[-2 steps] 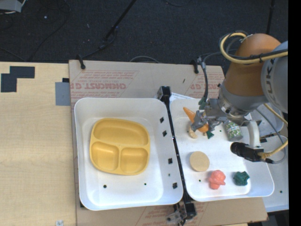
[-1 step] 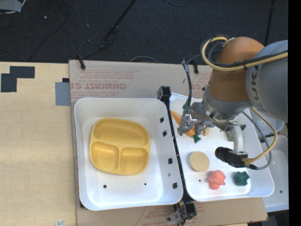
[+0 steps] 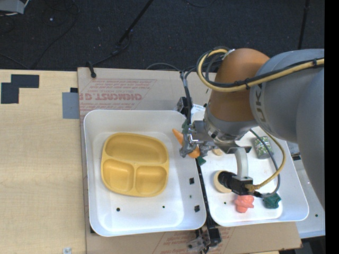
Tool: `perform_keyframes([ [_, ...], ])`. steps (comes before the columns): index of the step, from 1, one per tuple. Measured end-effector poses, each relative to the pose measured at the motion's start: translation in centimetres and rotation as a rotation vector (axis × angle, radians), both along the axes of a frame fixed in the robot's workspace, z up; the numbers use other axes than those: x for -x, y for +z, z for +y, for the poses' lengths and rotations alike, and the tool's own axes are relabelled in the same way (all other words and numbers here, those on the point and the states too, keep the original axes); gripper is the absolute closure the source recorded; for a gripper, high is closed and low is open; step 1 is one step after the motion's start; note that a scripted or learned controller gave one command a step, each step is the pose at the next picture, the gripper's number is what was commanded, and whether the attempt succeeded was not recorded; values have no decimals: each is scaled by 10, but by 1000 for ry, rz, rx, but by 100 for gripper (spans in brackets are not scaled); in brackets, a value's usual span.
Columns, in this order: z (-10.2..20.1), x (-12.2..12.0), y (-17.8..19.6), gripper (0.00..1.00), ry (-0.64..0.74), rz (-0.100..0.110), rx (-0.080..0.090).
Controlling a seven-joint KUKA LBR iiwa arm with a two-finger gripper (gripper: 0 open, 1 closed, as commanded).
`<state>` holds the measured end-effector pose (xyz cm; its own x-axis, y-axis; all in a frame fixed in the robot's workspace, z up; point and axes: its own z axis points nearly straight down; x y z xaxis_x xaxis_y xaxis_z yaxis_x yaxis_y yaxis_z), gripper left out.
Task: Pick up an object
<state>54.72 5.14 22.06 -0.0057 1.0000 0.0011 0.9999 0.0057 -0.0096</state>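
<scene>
The grey arm [image 3: 275, 99] looms over the right bin [image 3: 296, 210], hiding much of it. Its claw [image 3: 189, 142] sits at the bins' shared rim, pinching an orange carrot-like piece [image 3: 178, 135]. A yellow divided plate [image 3: 135, 164] fills the left bin [image 3: 106, 216]; pink [image 3: 243, 203] and green [image 3: 271, 200] toys lie near the right bin's front edge.

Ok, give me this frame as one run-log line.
arm: over the rim between bins | hand: beside small orange piece, grasp unclear | left bin: yellow divided plate | right bin: pink toy, green piece
</scene>
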Motion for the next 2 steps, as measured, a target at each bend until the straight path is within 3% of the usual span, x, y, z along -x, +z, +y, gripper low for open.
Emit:
perform_keyframes([
  [1, 45, -4, -1, 100, 0, -2, 1],
  [2, 43, -4, -1, 0, -3, -2, 2],
])
